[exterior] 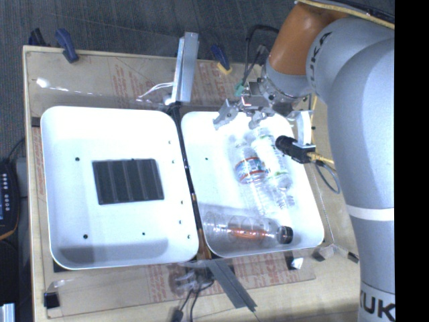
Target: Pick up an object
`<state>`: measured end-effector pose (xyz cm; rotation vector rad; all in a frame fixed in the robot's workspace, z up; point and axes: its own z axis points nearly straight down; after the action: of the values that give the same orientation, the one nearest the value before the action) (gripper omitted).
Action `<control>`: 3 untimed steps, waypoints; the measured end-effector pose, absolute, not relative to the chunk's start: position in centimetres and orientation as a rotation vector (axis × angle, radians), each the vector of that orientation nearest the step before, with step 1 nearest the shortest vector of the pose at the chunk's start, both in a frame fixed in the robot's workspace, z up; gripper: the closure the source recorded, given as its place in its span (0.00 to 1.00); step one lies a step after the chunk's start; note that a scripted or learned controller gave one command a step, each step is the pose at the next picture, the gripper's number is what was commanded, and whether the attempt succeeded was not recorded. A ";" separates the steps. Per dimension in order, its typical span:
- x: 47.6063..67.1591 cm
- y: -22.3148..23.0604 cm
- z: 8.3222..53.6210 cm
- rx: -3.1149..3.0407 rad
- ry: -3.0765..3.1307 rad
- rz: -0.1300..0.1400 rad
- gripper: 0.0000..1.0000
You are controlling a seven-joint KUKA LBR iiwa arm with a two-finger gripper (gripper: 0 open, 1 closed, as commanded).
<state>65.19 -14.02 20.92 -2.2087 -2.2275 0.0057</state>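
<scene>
I see the two-finger gripper (240, 115) spread and holding nothing over the right white bin's (201, 180) far edge, clear plastic bottles (258, 170) unlifted.

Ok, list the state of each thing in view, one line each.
Clear plastic water bottle with label: lying on its side in the right white bin.
Clear plastic bottle with dark cap: lying on its side along that bin's near edge.
Dark ribbed rectangular panel: flat in the left white bin.
End effector: above the right bin's far edge.
</scene>
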 end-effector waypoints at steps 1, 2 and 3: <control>65.7 -21.1 20.4 -1.811 -2.570 0.001 0.00; 61.9 -20.8 9.2 -1.607 -2.698 0.001 0.00; 62.0 -20.8 10.4 -1.603 -2.703 0.001 1.00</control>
<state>62.05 -20.84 10.36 -1.6030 -2.7033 0.0013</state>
